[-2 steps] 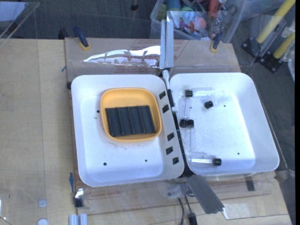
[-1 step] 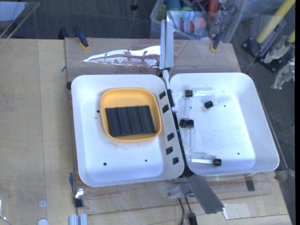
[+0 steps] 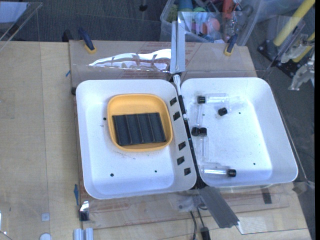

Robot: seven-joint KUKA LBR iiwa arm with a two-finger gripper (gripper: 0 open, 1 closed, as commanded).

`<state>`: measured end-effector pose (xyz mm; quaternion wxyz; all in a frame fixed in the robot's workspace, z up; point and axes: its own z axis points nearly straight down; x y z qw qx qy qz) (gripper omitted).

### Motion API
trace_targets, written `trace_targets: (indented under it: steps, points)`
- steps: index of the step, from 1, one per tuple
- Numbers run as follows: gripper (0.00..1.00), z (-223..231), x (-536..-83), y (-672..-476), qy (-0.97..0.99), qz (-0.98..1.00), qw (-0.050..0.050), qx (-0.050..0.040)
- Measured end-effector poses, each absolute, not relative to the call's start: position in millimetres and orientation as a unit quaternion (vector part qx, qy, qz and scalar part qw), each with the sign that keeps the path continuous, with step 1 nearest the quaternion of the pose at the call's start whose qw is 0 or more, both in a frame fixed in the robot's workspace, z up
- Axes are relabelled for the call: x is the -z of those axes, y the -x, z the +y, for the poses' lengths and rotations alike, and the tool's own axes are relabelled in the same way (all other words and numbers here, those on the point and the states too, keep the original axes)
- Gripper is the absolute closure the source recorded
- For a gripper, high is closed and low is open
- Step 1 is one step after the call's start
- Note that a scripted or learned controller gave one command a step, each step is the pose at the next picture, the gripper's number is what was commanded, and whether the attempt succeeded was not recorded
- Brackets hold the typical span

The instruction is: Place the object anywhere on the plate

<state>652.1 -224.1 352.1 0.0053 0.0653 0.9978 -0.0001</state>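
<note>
A: Well, the dark ribbed block lay flat on the yellow plate, squarely in its middle, long side running toward the plate's left and right rims.

B: So by the look of it the job was done?

A: That was my read. The plate sat in the left bin, nearer the far edge than the near one.

B: How would that block have handled?

A: Judging by the grooves and the matte black surface, it seemed stiff, fairly light and not slippery. It looked too wide for a grip along its length, so a pinch across the short sides, near the middle, seemed the best bet. It hardly looked fragile.

B: And the right bin?

A: It held a few clear tubes with black caps: one near the far-left corner, one along the near edge, and a loose black cap just beside the far tube. Those looked light, glossy and prone to rolling.

B: Anything touching the plate?

A: Apart from the block, nothing that I could make out.
</note>
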Motion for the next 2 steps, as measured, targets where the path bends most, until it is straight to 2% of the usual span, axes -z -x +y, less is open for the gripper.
trace_targets:
  steps: [1, 2]
  points:
    - [0.00, -222, -394, -648.8, 0.005, 1.000, 0.006, 0.0006]
    - [0.00, -221, -302, -656.0, 0.105, 0.995, 0.002, -0.0006]
